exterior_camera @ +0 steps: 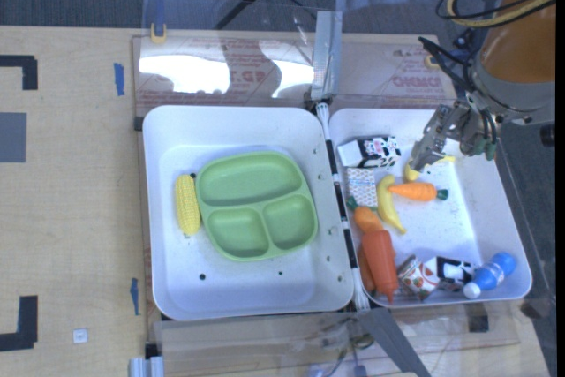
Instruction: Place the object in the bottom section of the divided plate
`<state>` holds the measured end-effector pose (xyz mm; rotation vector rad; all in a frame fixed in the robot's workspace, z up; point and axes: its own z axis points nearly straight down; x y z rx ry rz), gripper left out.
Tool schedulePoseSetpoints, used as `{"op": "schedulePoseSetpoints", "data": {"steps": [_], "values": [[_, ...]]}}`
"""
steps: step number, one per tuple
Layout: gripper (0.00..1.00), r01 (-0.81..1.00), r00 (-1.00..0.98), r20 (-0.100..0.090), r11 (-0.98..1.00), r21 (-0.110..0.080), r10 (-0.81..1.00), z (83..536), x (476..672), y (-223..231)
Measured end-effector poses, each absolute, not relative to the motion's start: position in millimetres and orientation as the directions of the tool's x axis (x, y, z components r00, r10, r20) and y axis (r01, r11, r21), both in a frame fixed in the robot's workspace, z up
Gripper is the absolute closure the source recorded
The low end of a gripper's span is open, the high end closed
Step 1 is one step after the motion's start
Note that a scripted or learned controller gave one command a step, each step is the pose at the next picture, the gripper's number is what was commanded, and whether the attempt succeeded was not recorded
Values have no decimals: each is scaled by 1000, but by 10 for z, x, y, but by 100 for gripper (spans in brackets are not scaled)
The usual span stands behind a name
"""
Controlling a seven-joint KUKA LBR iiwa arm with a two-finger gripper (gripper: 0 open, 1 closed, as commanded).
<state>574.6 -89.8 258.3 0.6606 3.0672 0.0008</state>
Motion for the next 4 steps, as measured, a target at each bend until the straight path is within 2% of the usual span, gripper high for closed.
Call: {"op": "schedulePoseSetpoints", "data": {"steps": [1,2,3,4], "values": [[0,412,-911,-4,911,1,412,2584,5746,-898],[100,411,-912,-8,912,3,411,2673,5772,-893],[100,-46,-999,0,999,2,-46,2495,5860,-413],[100,-442,-897,0,897,3,-442,2003,5881,79]]}}
